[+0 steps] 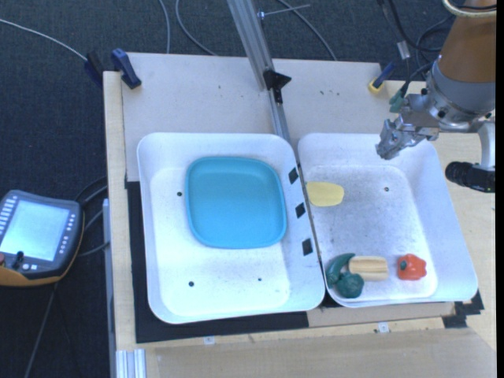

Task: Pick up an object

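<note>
My gripper (pixel 391 144): it hangs over the far rim of the right bin (pixel 453 211), carrying nothing that I can see; its tips are a small grey blur here, so I cannot tell whether they stand apart or together.
Landmark: the right bin, with the left bin (pixel 161 195) and its blue plate (pixel 235 201) beside it on the desk (pixel 205 93).
Nearest candidate: the yellow piece (pixel 324 194), against the right bin's left wall, about halfway along it.
Direction from my gripper: toward the camera and to the view's left; the move turns on this.
Its long axis: roughly across the bin, left to right; no clear pointing end.
Other candidates: green vegetable (pixel 344 276), tan block (pixel 368 268) and red piece (pixel 410 267), in a row along the bin's near wall, the first two touching.
Tan block axis: also across the bin.
</note>
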